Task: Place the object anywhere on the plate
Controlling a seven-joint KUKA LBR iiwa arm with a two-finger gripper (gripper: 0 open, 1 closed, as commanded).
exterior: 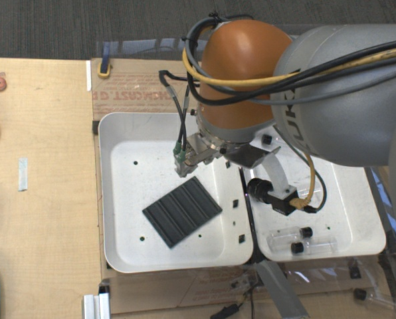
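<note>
We are looking down on two shallow white bins sitting side by side. The left bin point(118, 198) is holding a dark ribbed plate point(182, 211), a flat rectangular slab that is lying turned at an angle on the bin floor, a little toward five o'clock from the bin's middle. The arm point(331, 92) is reaching in from three o'clock, its orange band point(241, 72) bulging over the far rim of the left bin, with black and yellow cables looping around it.

The gripper point(185, 168) is hanging below the orange band, over the floor of the left bin, with a small green part showing on its side. From the gripper, the plate is lying toward six o'clock, just beside it; the plate's upper corner is sitting almost under the gripper's tip. We cannot tell whether they are touching. We cannot tell how the gripper is set, as its end is too small and dark to read, and we are seeing nothing clearly held in it.

In the right bin point(357, 238), toward five o'clock of its floor, a clear object with small black parts point(303, 240) is lying flat. From the gripper it is sitting toward four o'clock, well apart, across the wall between the bins.
</note>
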